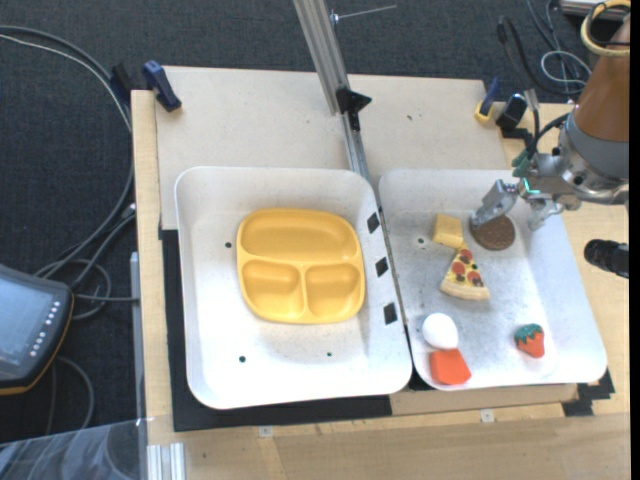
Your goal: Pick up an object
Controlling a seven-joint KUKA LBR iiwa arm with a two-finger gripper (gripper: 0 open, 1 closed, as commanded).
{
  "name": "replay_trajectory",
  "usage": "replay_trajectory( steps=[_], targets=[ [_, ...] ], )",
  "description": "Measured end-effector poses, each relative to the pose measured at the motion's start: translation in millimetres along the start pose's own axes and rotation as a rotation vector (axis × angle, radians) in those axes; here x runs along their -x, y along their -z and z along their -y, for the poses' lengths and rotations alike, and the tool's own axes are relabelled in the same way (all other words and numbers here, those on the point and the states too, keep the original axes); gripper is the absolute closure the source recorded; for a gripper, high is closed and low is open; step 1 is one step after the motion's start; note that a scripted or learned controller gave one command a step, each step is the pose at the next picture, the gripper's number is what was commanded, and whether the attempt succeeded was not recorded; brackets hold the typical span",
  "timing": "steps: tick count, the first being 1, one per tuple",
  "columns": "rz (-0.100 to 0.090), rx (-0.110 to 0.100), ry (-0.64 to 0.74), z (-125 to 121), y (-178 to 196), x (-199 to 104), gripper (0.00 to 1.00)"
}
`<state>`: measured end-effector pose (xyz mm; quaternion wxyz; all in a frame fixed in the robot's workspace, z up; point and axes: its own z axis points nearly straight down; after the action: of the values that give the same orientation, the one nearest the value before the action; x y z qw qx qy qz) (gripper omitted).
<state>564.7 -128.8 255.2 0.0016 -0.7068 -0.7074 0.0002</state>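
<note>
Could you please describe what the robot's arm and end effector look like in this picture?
The arm is grey, with a broad orange band above the wrist. The end effector is silvery grey metal with two slim prongs, a small green spot showing near its base, and dark cables running close behind it.

The arm [603, 118] is seen as a rounded grey body, topped by an orange band [612, 98] above the wrist. Below it a pale metal wrist block is mounted, on which a small green light is shown. The gripper [516, 208] is formed of two slim grey metal fingers [492, 206]. Thin dark cables are carried beside the wrist.
</note>
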Motion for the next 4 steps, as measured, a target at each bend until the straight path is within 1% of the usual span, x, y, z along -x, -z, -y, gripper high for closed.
replay_trajectory(
  steps=[1, 3, 4],
  targets=[
    [0.0, -0.005, -0.001, 8.1, -48.7, 5.5, 0.0],
    [-0.001, -0.005, -0.001, 5.8, -141.6, -10.8, 0.0],
    [0.0, 0.003, 0.0, 3.7, -127.6, -10.9, 1.0]
  ],
)
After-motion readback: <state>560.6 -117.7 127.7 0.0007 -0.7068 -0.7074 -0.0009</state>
